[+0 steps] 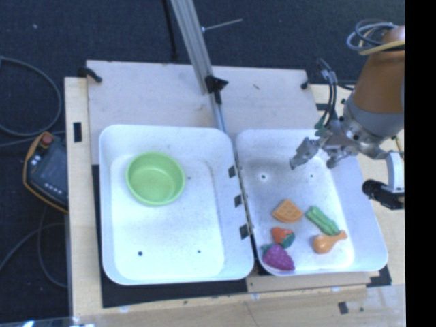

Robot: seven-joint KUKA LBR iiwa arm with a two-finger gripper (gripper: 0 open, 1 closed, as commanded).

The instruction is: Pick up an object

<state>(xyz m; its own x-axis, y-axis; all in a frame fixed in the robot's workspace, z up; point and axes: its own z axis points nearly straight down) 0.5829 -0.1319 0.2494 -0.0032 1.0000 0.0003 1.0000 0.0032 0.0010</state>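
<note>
Seemingly light, rigid plastic, the small toy foods cluster at the near end of the right white bin point(354, 182); the orange waffle-like wedge point(287, 212) offers flat sides to pinch; the end effector point(315, 152) hovers farther back, fingers parted, empty.

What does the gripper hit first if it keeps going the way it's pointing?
Probably bare floor of the right bin. The gripper points down and toward the view's left, above the bin's upper half; the toy foods lie nearer the camera. Depth is unclear.
</note>
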